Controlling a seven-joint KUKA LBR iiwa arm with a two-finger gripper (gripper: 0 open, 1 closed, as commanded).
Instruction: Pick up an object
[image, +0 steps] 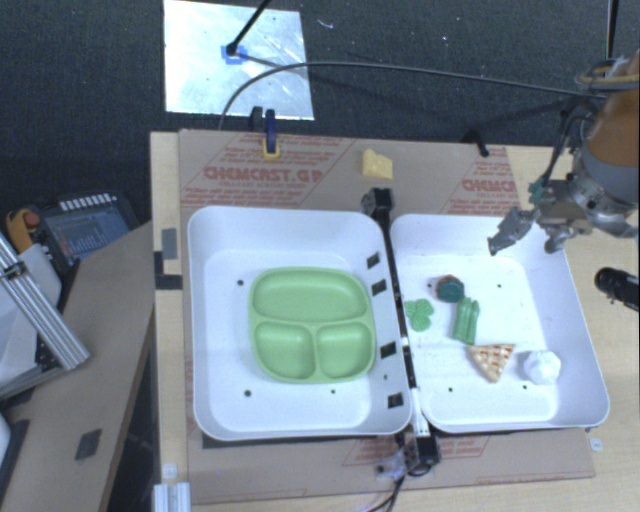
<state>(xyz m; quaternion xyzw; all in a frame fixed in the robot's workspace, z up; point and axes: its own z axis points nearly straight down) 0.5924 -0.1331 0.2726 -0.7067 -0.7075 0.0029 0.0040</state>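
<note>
1. Nearest the camera, in the right bin (575, 330), lie a pizza-slice toy (491, 359) and a white lump (541, 367), just beside each other and down-frame of the fingers (527, 232), well apart from them.
2. Next back stand a green cylinder-like piece (466, 320), a green leafy piece (418, 315) and a dark teal round piece (449, 290). All 3 rest on the bin floor, clustered, down-frame and to the left of the fingers. None is touched.
3. The left bin (215, 300) holds a green divided plate (309, 324), far to the left of the fingers, lying flat and unloaded.
4. The fingers hang over the far right corner of the right bin, above its rim. They appear spread and released: 2 grey tips show apart, with nothing between them. Judgement: no object is gripped.
5. Behind the bins, on the worktop (120, 290) board, sits a small yellow block (377, 164), up-frame and left of the fingers, outside both bins.
6. Status, as judged: the pick is not yet done. All 5 candidates in the right bin remain on its floor. Still to do: travel over 1 chosen object, descend, close on it, and lift it clear. The teal piece lies closest to the fingers.
</note>
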